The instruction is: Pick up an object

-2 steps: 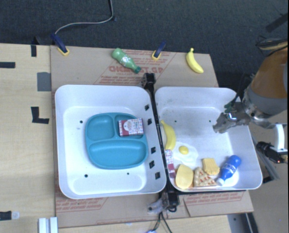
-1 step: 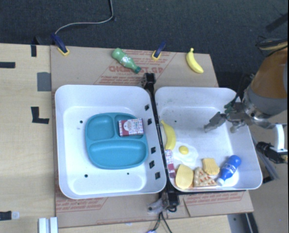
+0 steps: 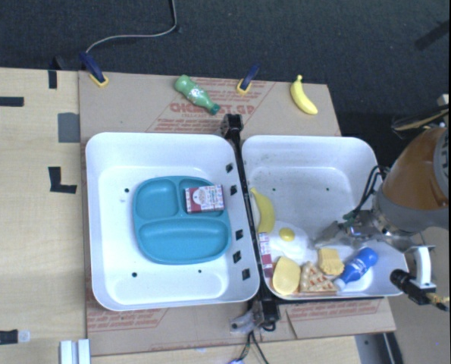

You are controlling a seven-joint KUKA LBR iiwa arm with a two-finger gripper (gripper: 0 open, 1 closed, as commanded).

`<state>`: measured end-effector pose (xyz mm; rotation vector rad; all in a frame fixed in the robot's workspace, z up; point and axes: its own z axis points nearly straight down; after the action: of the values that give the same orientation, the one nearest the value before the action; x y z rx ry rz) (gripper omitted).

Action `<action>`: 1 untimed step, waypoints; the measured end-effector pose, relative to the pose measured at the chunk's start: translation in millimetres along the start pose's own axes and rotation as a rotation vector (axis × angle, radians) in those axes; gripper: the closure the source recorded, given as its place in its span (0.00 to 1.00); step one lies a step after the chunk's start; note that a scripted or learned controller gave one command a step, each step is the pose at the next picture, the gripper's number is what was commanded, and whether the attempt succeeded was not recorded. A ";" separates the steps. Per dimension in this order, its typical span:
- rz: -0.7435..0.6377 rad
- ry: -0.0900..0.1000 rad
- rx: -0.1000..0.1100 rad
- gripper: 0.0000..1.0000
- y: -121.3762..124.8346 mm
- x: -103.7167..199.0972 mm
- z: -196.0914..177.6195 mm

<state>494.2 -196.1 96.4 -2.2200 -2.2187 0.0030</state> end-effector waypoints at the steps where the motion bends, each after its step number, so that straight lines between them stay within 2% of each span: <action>1: -0.003 0.000 -0.003 0.00 31.5 56.2 -39.6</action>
<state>525.9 -140.0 135.9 -2.2184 -2.2232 0.0001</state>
